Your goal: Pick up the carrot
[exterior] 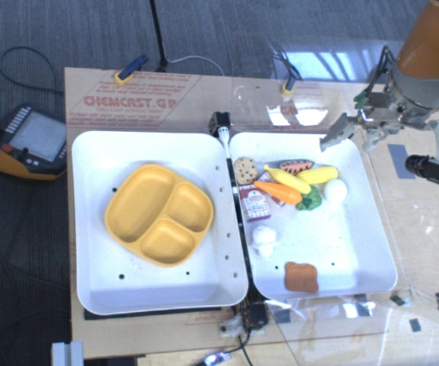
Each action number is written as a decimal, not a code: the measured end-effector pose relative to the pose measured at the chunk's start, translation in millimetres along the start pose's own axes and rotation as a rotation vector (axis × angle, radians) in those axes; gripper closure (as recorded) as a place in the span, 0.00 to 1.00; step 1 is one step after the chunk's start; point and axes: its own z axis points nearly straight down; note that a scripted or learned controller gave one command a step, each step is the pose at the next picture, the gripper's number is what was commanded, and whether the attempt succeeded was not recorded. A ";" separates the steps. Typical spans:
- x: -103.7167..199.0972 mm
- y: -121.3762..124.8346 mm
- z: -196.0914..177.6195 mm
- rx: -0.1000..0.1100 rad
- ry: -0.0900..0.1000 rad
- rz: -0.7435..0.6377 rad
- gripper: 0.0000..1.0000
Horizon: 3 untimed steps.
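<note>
While the arm [424, 44] hangs over the upper right corner of the right bin [372, 227], its tool [350, 130] sits above the bin's far rim with nothing between the fingers, which look spread apart, one tip pointing left toward the food cluster. Just down and left of it, well inside the bin, lies the carrot [278, 191], orange, slanting, its leafy green end [309, 200] to the right. Touching it from above is a yellow banana [303, 178]; a white egg [334, 191] sits just beside the greens. Left of the carrot, a round cookie [244, 170] and a small red carton [255, 203]. Nearer the front, a white ball [264, 237] and a brown bread piece [302, 277]. Over in the left bin [90, 227], a yellow divided plate [159, 214] rests alone on the surface.
</note>
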 end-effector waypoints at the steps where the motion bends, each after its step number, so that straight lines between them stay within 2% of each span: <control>1: -1.2 5.0 131.7 0.010 0.005 -0.141 0.00; 2: 50.2 -33.9 175.0 -0.034 -0.021 -0.081 0.00; 3: 67.1 -52.5 175.4 -0.036 -0.019 -0.001 0.00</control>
